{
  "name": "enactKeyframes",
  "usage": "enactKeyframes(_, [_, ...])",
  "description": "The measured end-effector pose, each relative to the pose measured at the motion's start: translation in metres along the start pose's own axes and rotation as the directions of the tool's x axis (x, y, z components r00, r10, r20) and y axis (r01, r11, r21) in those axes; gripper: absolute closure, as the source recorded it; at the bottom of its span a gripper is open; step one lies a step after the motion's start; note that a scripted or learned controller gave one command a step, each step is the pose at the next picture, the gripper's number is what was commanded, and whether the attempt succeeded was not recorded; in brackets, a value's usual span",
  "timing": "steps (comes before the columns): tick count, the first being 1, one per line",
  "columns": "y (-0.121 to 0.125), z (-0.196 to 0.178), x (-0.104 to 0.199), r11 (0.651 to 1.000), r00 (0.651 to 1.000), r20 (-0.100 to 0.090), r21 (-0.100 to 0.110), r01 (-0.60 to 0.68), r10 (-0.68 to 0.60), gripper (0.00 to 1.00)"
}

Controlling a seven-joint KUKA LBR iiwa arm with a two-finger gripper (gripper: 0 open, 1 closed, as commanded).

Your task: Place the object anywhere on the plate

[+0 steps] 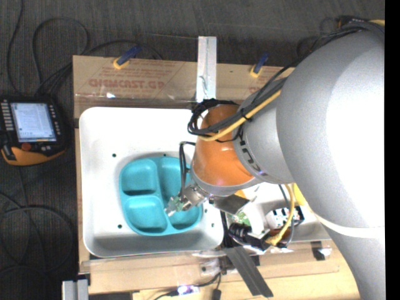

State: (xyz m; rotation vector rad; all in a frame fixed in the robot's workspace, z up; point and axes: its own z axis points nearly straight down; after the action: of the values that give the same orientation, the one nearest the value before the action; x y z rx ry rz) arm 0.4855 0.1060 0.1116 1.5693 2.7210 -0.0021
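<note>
- The hand hangs over the near right compartment of the turquoise plate; whether it is apart or together cannot be told.
- A small pale green object shows at the hand's tip, over that same compartment; its long axis and heading are too small to read.
- The plate lies in the left bin, its long side running from far right to near left, with bare white floor on its left, far and near sides.
- The arm covers most of the right bin.
- A pendant lies on the floor, left of the worktop.
</note>
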Motion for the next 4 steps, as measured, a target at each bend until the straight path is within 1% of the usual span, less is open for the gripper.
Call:
enactKeyframes(1, [0.006, -0.059, 0.018, 0.979, 0.979, -0.005, 0.005, 0.202, -0.202, 1.00])
enactKeyframes(2, [0.016, -0.072, 0.034, 0.901, 0.901, -0.003, 0.005, 0.434, -0.434, 1.00])
enactKeyframes(3, [0.038, -0.096, 0.072, 0.784, 0.784, -0.003, 0.004, 0.620, -0.620, 1.00])
enactKeyframes(4, [0.060, -0.043, 0.111, 0.631, 0.631, -0.005, 0.002, 0.775, -0.775, 1.00])
